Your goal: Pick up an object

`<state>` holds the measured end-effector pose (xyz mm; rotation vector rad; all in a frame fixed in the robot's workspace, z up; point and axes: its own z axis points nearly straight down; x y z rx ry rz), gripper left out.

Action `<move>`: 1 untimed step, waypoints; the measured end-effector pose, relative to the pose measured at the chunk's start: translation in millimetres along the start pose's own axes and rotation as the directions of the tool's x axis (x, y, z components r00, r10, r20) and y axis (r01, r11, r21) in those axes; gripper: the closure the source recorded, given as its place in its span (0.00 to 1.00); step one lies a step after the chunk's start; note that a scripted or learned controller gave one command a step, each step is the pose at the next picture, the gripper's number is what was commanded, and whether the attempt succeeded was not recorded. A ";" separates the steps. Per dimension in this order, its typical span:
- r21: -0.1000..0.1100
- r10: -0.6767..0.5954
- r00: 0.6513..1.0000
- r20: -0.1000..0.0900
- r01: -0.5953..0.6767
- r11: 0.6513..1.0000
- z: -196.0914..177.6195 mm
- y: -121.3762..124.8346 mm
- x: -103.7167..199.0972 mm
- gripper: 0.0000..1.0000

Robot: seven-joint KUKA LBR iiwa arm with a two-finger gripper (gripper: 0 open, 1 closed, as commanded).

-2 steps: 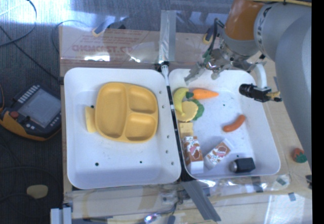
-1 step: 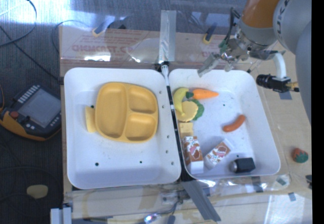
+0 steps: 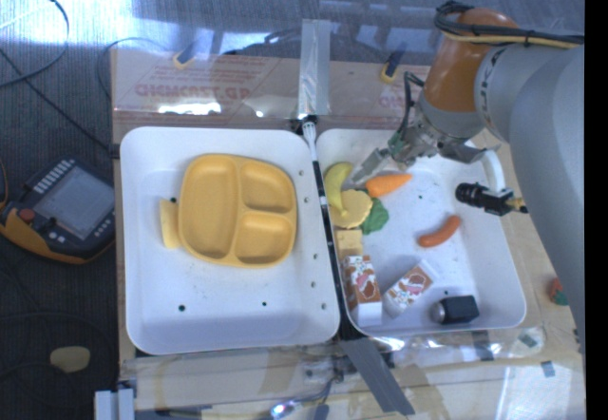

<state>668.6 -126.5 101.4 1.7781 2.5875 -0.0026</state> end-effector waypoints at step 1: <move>-0.009 0.073 0.997 0.005 -0.073 0.997 12.0 -31.6 17.6 0.00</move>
